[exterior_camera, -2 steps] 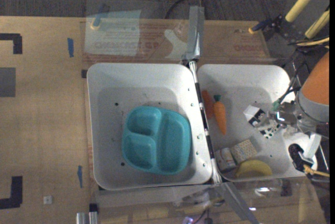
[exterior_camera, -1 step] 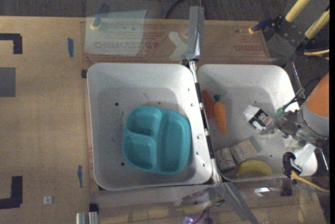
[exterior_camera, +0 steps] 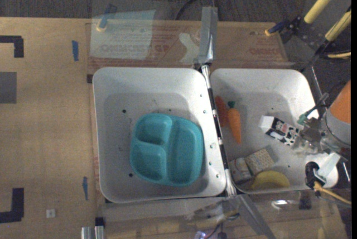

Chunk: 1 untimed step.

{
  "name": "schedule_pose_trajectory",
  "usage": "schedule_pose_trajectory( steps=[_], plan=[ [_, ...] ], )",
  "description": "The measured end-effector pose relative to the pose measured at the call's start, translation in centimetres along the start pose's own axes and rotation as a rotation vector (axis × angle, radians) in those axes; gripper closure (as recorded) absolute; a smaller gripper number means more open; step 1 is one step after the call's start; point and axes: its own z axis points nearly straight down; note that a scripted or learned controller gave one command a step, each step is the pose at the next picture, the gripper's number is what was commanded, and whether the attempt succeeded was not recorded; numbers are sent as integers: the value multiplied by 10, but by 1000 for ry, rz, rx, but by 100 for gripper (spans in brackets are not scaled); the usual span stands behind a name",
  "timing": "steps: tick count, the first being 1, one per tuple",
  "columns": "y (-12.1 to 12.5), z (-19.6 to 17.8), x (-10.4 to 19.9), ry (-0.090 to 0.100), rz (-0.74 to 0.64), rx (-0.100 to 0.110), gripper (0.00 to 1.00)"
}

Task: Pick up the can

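Arm at right bin's right edge, can not gripped.
Camera view: gripper (exterior_camera: pixel 305 134) sits low over right bin (exterior_camera: pixel 262 82), just beside small white carton (exterior_camera: pixel 278 129); can't tell if claw is open or closed. Can (exterior_camera: pixel 241 168) lies on its side at front-left, touching tan block (exterior_camera: pixel 260 160), near yellow piece (exterior_camera: pixel 270 180). Toy carrot (exterior_camera: pixel 235 123) near divider. Teal divided plate (exterior_camera: pixel 167 149) in left bin (exterior_camera: pixel 111 92).

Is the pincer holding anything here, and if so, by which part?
Cannot be told. The pincer sits at the right bin's right edge beside a small black-and-white carton; no grip is visible.
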Motion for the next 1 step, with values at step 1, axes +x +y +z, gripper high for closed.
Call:
schedule_pose_trajectory(
  steps=[1],
  plan=[
    [0,-130,58,-8,-131,6,100]
  ],
)
